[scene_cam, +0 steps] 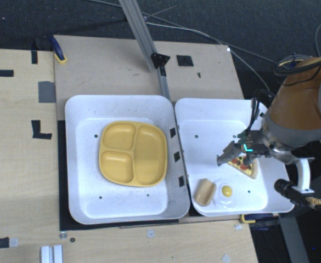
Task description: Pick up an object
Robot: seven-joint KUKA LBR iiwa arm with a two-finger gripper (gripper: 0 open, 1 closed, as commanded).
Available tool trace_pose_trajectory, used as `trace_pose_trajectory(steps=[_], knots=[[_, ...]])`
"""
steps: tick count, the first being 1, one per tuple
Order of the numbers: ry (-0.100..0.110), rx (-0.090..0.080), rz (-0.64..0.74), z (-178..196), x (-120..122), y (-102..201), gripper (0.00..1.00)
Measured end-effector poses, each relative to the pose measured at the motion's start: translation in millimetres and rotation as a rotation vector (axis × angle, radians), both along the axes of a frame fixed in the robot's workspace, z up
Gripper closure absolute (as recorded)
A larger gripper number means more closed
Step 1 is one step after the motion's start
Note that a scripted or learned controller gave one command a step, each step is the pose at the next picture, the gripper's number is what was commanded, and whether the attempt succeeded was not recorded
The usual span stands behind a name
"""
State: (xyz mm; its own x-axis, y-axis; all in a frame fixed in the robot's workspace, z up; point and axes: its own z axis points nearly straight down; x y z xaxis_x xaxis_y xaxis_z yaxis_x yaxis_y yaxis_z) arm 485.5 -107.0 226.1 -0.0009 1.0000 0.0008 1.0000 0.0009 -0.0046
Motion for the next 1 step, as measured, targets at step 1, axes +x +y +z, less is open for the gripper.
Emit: trace_pose_trajectory(steps=[1], knots=[[-0.002,0.0,0.0,0.7,0.5,0.0,0.0]])
